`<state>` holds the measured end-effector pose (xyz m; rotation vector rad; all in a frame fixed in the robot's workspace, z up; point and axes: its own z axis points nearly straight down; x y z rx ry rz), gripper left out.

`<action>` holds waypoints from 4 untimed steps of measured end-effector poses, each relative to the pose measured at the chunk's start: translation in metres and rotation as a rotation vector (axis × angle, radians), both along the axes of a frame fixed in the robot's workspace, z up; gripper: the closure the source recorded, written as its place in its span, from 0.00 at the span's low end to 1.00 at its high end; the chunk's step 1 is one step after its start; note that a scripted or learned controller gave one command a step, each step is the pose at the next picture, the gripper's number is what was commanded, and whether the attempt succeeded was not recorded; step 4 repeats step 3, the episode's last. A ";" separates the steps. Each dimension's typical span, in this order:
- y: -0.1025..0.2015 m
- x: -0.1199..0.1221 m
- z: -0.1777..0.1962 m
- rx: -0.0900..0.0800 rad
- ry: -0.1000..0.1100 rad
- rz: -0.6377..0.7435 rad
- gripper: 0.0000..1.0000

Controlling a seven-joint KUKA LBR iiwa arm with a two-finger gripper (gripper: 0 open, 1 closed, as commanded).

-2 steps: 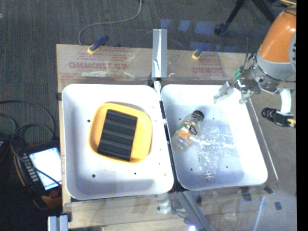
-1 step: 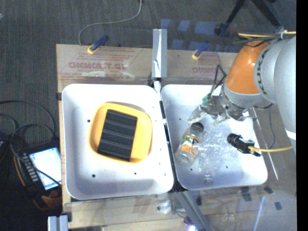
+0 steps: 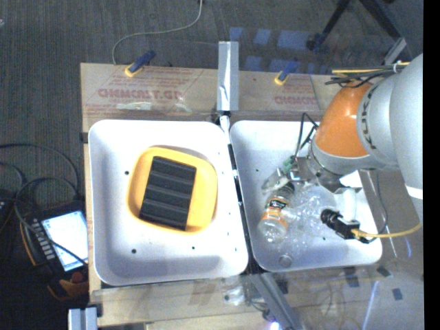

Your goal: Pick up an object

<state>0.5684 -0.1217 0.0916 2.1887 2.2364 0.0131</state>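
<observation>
The two-finger gripper (image 3: pixel 292 174) hangs low over the right white bin (image 3: pixel 251 150), hidden under the grey arm's orange-banded wrist; whether it is spread or pinching cannot be told. A clear crumpled plastic bottle (image 3: pixel 292 218) lies just below it, its long axis running left to right.

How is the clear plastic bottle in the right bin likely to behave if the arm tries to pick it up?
The bottle lies on its side, so a nudge would probably roll it. It looks see-through and crumpled, so it is likely light and may buckle when squeezed. Its smooth plastic could slip.
</observation>
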 end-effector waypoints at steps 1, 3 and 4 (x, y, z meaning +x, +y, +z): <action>0.001 0.002 0.012 0.002 -0.006 0.000 1.00; 0.057 -0.024 0.101 0.004 0.018 -0.043 1.00; 0.057 -0.024 0.101 0.004 0.018 -0.043 1.00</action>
